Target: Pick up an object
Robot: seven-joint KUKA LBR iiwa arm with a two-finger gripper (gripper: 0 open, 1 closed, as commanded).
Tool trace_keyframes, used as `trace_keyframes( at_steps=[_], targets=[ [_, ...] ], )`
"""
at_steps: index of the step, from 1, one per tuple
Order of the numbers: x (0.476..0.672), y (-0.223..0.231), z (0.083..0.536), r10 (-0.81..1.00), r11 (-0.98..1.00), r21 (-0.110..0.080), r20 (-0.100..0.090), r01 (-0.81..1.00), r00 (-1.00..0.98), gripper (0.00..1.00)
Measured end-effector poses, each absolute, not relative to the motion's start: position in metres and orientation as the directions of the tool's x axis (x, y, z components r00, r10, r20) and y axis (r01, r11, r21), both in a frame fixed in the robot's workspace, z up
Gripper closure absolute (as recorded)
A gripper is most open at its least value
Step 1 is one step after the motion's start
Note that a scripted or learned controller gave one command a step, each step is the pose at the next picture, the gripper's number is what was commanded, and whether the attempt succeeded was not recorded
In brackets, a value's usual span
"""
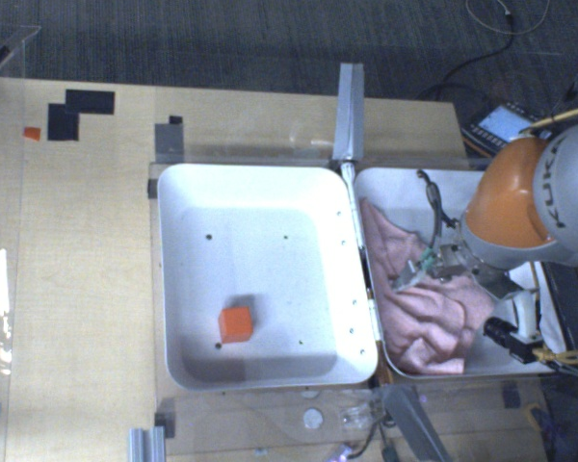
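On the far left, a wooden bench (77,287) fills the view. At about 10 o'clock sit a tiny orange square (32,134) and, just beside it, a black stepped shape (75,112).

Next comes the left bin (260,186), white and shallow. A small orange block (236,324) lies in it, at about 7 o'clock on the bin floor. It sits alone, well apart from the walls, and nothing touches it.

A grey metal bar (349,114) stands at 12 o'clock, between the two bins and above them.

Then comes the right bin (395,183). A pink cloth (429,316) lies crumpled in it. The cloth runs from the top left of that bin down to about 6 o'clock, where it bunches up near the front wall.

The arm (549,195) comes in from 3 o'clock. It is grey with a big orange band. The gripper (426,266) hangs low over the middle of the right bin, right at the pink cloth. Thin wires run down to it. The gripper looks like it is touching the cloth, but the picture is too blurry there, so I cannot tell if it is clenched, let go, or grabbing the cloth.

At 1 o'clock, past the bench, a small screen (506,123) glows blue, and black cables (501,12) loop on the dark floor.
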State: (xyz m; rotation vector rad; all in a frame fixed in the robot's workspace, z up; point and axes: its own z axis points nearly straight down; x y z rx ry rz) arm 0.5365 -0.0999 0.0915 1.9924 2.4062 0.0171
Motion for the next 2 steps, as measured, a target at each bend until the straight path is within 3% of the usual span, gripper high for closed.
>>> trace_keyframes(
  at_steps=[1,2],
  targets=[
    [0.624,-0.093,0.090,0.967,0.255,0.014,-0.005,0.967,-0.255,0.00],
    [0.565,-0.105,0.093,0.962,0.271,0.007,-0.003,0.962,-0.271,0.00]
  ],
)
